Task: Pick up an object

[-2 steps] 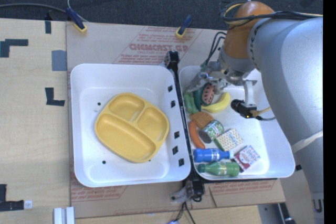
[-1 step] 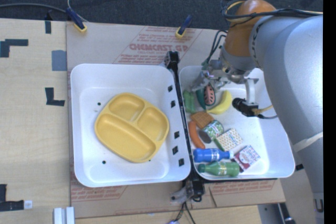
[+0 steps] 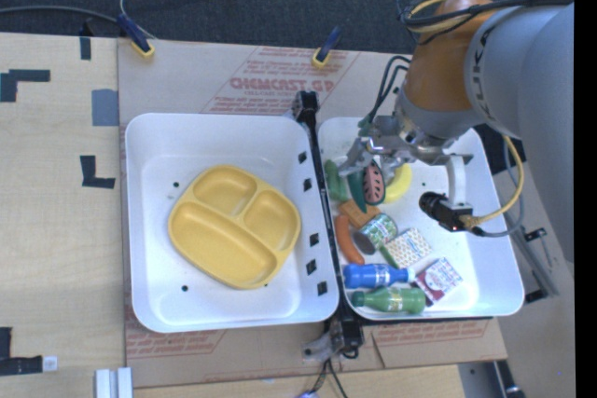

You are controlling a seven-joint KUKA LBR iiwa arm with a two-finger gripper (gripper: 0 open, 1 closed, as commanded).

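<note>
Nearest me in the right bin [image 3: 499, 289] lie a green bottle [image 3: 390, 299], a blue bottle [image 3: 375, 276] and a small packet [image 3: 438, 278]. Further in, a watermelon slice [image 3: 373, 184] leans beside a banana [image 3: 399, 183] and a carrot [image 3: 349, 240]. My claw [image 3: 371, 150] hangs just above the slice; whether it is spread, I cannot tell. The left bin [image 3: 149, 200] holds a yellow tray [image 3: 233, 225].

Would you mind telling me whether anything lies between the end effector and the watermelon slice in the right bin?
Nothing visible does. The end effector hangs directly over the watermelon slice, at the upper left of the right bin. A banana and a carrot crowd the slice's sides, but neither covers it.
</note>
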